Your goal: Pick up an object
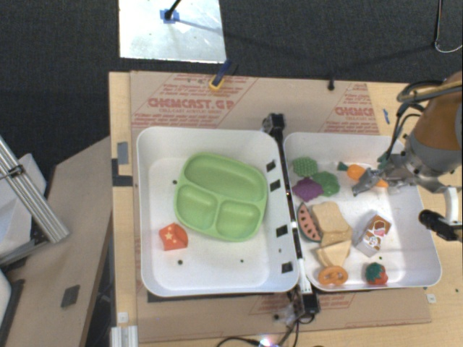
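One red block [173,237] sits at 8 o'clock of one green divided plate [220,196] in the left bin [155,280]. In the right bin [427,262], some ten toy foods [329,223]. At 2 o'clock there, the gripper [364,183], fingers apart, holding nothing.

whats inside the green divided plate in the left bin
Nothing visible: the three compartments of the green plate look bare. What lies beneath it on the left bin floor is covered.
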Robot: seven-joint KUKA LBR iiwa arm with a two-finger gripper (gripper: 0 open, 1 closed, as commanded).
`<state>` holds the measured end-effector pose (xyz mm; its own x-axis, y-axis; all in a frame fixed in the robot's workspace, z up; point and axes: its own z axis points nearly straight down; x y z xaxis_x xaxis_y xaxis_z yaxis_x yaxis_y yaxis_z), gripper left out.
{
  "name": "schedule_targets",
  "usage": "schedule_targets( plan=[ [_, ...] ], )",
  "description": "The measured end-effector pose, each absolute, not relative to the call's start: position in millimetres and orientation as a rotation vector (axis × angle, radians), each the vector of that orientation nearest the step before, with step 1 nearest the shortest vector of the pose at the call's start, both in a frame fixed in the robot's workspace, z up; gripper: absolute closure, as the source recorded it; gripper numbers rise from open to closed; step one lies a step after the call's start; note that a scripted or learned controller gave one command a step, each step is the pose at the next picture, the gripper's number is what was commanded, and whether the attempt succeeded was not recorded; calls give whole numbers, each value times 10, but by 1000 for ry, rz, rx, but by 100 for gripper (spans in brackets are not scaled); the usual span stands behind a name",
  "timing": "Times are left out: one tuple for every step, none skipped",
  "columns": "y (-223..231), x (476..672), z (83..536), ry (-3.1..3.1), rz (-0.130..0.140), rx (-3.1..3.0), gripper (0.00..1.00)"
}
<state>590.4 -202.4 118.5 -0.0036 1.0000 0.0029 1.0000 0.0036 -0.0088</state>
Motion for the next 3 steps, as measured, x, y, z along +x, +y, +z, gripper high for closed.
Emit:
schedule_targets(
  plan=[
    [-2016,5903,790,-2221,4,-2215,0],
    [-2016,5914,878,-2222,3,-2212,100],
    [-2044,5904,1475,-2226,-1,-2218,100]
  ],
)
